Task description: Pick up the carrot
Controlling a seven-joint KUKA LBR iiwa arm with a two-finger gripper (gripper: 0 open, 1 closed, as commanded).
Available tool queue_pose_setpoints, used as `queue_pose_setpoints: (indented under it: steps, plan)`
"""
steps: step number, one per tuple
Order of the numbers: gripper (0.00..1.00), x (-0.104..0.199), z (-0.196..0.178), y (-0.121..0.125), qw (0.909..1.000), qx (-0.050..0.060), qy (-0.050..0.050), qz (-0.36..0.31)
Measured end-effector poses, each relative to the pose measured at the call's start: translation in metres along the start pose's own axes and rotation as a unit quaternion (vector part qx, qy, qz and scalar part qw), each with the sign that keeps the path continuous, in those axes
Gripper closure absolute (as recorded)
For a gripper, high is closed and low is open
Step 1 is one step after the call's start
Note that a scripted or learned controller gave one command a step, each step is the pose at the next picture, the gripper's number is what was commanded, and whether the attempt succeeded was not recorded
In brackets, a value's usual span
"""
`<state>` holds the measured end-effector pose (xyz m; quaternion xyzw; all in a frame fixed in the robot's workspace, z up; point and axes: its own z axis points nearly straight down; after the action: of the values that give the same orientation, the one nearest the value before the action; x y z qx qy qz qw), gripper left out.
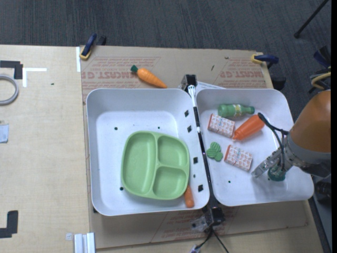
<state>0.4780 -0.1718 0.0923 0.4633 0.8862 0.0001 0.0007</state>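
A carrot (149,77) with a green top lies on the cardboard behind the left bin (100,141), outside both bins. A second, smaller orange carrot-like piece (188,196) sits in the left bin, wedged between the green plate and the bin's right wall. A third orange tapered item (248,127) lies in the right bin (295,191). My gripper (271,168) hangs low over the right bin's near right part, right of the packets and apart from all three orange items. Nothing shows between its fingers.
A green divided plate (156,164) takes up the middle of the left bin. The right bin also holds a green bottle (236,109), two snack packets (221,125) (238,157) and a small green leafy piece (214,151). Clamps (88,46) hold the cardboard's back corners.
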Motion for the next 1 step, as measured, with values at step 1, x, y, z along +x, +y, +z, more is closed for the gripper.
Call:
queue_pose_setpoints:
  steps: [1]
  plan:
    - [1.0, -0.0327, -0.1106, -0.0214, 0.9983, -0.001, -0.001, -0.058]
